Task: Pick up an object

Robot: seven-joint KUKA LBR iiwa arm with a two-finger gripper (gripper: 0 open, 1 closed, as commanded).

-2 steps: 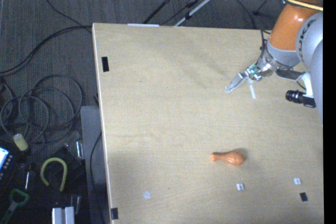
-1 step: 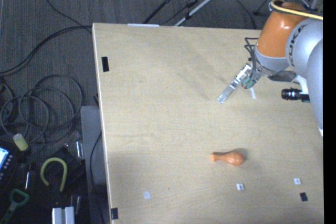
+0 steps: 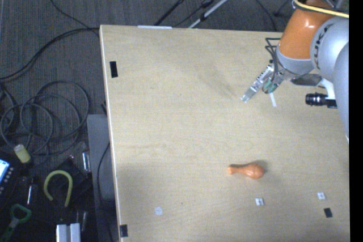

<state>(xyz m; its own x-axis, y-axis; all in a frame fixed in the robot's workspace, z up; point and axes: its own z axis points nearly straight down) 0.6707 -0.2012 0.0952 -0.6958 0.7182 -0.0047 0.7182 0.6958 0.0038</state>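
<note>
One orange pear-shaped toy point(image 3: 247, 170) lies alone on the pale wooden table point(image 3: 170, 122), toward its near right corner. Well apart, up by the right edge, the claw point(image 3: 260, 91) hangs with fingers spread, pinching nothing, tips pointing left and down.

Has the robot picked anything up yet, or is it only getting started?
Nothing looks picked up yet. The one loose object, a small orange pear-shaped piece, lies on the wooden bench top toward the near edge. The gripper sits farther back on the right, well apart from it. Still left: moving over the piece, closing on it and lifting it.
</note>
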